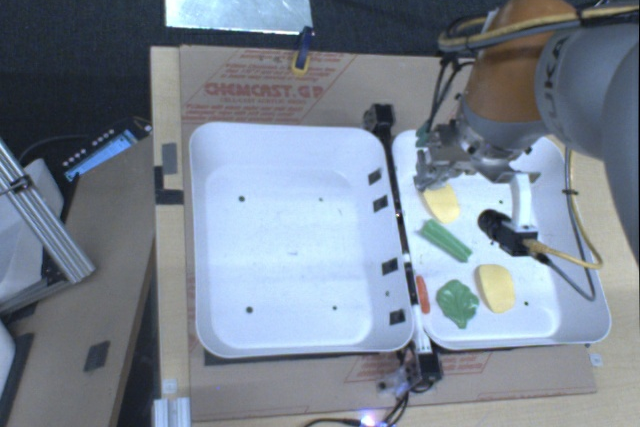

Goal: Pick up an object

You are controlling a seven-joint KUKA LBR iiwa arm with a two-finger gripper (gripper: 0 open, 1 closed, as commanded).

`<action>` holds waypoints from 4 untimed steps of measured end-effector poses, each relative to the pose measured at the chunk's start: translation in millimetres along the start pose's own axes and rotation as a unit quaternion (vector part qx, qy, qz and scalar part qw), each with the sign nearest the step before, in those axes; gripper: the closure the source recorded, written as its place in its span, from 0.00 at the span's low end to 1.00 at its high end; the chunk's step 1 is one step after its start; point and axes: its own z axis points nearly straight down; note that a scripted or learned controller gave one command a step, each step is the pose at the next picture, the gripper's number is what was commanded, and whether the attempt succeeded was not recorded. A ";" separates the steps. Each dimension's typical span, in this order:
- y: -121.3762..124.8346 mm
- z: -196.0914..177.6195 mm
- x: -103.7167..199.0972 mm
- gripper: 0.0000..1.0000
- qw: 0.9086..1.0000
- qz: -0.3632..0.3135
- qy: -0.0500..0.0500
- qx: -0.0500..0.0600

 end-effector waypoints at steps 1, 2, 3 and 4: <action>76.3 -93.3 -58.5 1.00 1.000 0.003 -0.002 -0.008; 74.8 -161.1 20.0 1.00 1.000 -0.004 0.001 -0.004; 74.4 -193.2 56.4 1.00 1.000 -0.002 0.001 -0.002; 74.4 -218.2 94.3 1.00 1.000 -0.001 0.001 -0.001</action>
